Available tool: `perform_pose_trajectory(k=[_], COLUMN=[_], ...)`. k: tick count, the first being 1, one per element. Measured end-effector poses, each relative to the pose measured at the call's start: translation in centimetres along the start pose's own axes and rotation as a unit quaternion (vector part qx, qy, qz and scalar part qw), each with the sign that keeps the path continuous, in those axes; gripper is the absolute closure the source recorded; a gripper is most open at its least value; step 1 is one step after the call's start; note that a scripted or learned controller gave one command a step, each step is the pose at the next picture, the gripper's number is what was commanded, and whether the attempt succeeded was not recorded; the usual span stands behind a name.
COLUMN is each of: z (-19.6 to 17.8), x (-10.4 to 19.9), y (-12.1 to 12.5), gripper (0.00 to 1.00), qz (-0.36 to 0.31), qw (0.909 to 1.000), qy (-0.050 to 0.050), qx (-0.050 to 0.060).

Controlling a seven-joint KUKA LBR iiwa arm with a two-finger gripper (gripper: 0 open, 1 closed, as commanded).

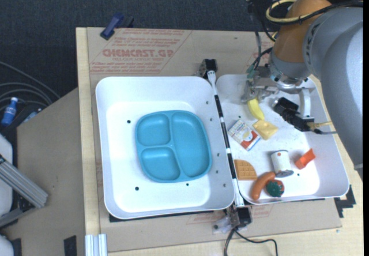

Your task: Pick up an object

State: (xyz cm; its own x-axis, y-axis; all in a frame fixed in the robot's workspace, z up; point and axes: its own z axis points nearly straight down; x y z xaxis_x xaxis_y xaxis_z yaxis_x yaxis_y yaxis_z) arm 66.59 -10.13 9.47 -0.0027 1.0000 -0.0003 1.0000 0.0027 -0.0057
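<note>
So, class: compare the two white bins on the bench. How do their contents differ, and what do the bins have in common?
The left bin holds one thing, a blue divided plate lying flat; the right bin holds many small items, among them a banana, a waffle and a sausage. The gripper reaches into the right bin, not the left bin. Both are shallow, white and side by side.
</note>
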Motion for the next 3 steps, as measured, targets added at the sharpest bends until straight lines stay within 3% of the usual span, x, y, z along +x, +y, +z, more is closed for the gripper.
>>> perform_pose_trajectory(k=[1,2,3], z=[-13.4,-14.3,-17.2], x=[6.8,10.4,22.8], y=[-4.9,-12.4,-16.1], gripper=[1.0,1.0,1.0], qz=[0.0,0.001,0.0], qw=[1.0,1.0,1.0], qy=[0.0,0.001,0.001], qx=[-0.005,-0.001,-0.003])
